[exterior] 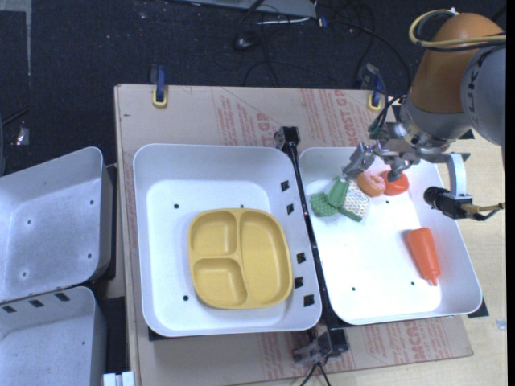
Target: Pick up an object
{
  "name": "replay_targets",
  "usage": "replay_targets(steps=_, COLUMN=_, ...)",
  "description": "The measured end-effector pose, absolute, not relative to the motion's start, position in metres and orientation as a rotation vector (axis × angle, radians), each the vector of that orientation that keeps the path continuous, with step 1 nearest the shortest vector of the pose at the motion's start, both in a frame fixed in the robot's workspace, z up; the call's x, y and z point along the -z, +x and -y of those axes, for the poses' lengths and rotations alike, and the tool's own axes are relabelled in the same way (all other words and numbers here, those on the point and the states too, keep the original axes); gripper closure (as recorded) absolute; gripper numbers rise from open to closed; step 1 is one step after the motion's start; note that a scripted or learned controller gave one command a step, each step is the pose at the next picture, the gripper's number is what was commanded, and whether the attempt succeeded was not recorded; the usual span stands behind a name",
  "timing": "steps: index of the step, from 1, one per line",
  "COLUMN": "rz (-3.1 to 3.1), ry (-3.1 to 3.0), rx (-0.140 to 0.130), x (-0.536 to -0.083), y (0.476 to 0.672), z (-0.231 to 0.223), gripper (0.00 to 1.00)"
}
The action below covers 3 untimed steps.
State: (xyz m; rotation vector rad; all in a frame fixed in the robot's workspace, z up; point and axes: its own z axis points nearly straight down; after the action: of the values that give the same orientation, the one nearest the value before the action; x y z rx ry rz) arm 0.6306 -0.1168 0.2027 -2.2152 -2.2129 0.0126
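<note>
Brown board covers the surface (209,107), and on it the right bin (451,296) holds an orange carrot toy (424,254) near its right wall, well apart from the claw (378,166) at the bin's far edge. I cannot tell the claw's state, since it hangs over a cluster of small toys (354,195) that blur together; the carrot looks light, stiff and smooth, best taken across its thick middle

Faint red lettering runs in repeated diagonal lines across the brown board (241,107) that covers the counter, visible along its far edge and again at its near edge. The print is too pale and broken to read. Nothing else carries legible text.
</note>
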Motion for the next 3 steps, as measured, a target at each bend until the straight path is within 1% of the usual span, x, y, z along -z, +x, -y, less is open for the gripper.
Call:
replay_targets(steps=1, rz=2.223, ry=-2.220, rx=0.000, x=-0.210, y=0.634, z=0.117, gripper=0.00)
replay_targets(steps=2, rz=2.219, ry=-2.221, rx=-0.005, x=-0.166, y=0.635, z=0.120, gripper=0.00)
replay_targets(steps=3, rz=2.219, ry=-2.221, rx=-0.003, x=-0.124, y=0.634, z=0.120, gripper=0.00)
